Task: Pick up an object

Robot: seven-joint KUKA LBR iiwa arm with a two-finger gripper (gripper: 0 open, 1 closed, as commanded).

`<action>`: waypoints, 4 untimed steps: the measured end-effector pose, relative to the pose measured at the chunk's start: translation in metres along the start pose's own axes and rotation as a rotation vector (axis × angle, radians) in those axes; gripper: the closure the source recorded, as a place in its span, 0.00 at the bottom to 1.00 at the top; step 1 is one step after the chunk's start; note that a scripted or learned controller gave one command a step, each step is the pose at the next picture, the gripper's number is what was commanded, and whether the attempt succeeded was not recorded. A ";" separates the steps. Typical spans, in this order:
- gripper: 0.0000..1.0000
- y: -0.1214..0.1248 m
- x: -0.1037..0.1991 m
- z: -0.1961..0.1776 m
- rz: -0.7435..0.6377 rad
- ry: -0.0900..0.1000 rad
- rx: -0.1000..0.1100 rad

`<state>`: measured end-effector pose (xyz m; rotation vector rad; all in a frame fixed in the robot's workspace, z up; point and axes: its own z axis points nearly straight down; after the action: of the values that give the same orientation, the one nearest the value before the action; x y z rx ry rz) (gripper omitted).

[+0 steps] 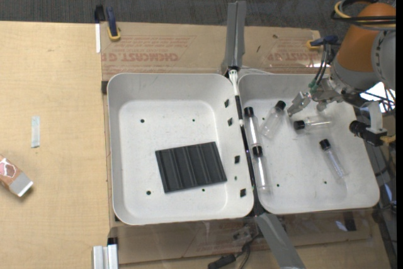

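Inside the right bin (352,198) lie several clear vials with black caps. One vial (272,118) rests tilted near the bin's 11 o'clock corner, another (332,158) lies toward 3 o'clock, and a short one (311,125) sits between them. Two more (254,148) lie end to end along the bin's 9 o'clock wall. At the bin's 1 o'clock, the end effector (306,101) hangs over the vials; I cannot tell how it is set. A dark ribbed mat (191,167) lies in the left bin (123,135). Both bins rest on the counter (50,85).
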<state>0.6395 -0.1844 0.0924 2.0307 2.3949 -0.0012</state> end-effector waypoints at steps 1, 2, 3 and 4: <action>0.00 -0.051 0.002 0.000 -0.042 0.001 0.000; 0.00 -0.019 -0.030 0.000 -0.068 0.006 -0.003; 1.00 -0.019 -0.032 -0.010 -0.068 0.001 -0.004; 1.00 0.009 0.045 -0.106 0.004 0.001 0.001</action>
<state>0.6408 -0.1385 0.1981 2.0369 2.3913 -0.0013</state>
